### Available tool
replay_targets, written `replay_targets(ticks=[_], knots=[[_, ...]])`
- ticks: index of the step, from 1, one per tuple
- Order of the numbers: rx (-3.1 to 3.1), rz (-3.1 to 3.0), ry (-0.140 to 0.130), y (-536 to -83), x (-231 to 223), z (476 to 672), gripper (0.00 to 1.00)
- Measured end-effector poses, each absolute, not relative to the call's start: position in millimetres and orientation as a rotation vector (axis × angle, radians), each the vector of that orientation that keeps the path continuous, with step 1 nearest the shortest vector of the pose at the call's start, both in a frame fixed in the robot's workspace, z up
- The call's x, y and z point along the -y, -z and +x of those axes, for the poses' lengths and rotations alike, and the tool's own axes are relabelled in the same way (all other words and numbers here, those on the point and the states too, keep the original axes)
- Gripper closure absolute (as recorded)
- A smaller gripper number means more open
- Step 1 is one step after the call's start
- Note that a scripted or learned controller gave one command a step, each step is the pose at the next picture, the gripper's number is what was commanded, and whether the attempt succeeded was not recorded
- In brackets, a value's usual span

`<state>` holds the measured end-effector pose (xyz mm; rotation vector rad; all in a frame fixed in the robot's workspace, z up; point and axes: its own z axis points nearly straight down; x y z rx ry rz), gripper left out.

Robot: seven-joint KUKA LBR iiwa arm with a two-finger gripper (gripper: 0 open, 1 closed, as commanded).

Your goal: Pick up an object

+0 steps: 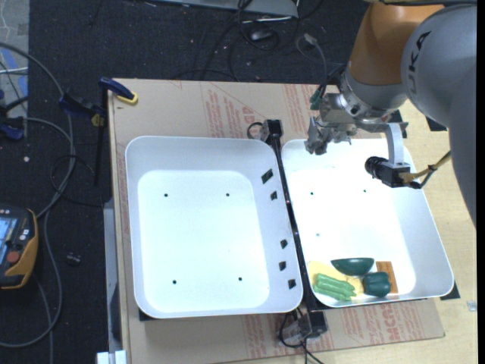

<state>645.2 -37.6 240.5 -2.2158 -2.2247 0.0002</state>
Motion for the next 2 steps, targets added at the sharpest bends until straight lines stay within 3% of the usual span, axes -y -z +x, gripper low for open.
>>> replay_targets(ticks=[2], knots=[[2.225,-2.216,0.001,-223.1,-63.0,641.0,1.0]])
